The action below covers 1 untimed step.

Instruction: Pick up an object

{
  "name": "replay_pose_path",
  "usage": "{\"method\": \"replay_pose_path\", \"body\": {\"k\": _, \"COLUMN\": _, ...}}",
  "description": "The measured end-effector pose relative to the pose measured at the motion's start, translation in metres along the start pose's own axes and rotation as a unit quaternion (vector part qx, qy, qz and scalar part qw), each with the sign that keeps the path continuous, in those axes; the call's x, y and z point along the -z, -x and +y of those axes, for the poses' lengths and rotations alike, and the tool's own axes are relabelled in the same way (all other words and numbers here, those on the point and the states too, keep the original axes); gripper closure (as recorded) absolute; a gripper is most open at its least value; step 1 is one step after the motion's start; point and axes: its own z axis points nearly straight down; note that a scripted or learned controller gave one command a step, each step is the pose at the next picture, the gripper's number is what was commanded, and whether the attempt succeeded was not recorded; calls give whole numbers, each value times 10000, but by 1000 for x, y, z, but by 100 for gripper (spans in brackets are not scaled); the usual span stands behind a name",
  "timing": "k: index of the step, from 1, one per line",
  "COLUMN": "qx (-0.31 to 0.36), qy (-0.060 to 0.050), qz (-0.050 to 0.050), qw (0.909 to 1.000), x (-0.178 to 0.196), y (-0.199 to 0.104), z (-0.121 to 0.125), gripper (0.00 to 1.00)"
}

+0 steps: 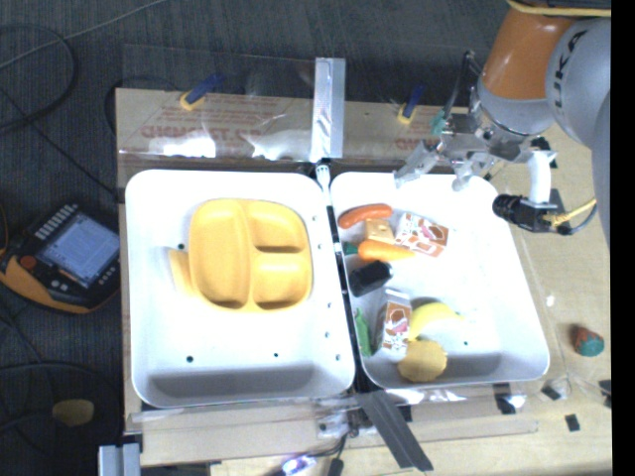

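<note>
The grey two-finger end effector (443,170) hangs over the far edge of the right shallow white plastic bin (516,276), fingers spread open and holding nothing. A red toy sausage (364,213) (nearest of the items) lies by that bin's far left corner, beside an orange toy carrot (395,251).
</note>
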Motion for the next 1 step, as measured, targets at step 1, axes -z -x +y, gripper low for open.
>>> {"method": "replay_pose_path", "body": {"k": 1, "qx": 379, "qy": -5, "qz": -7, "qw": 9993, "x": -99, "y": 13, "z": -24, "gripper": 0}}
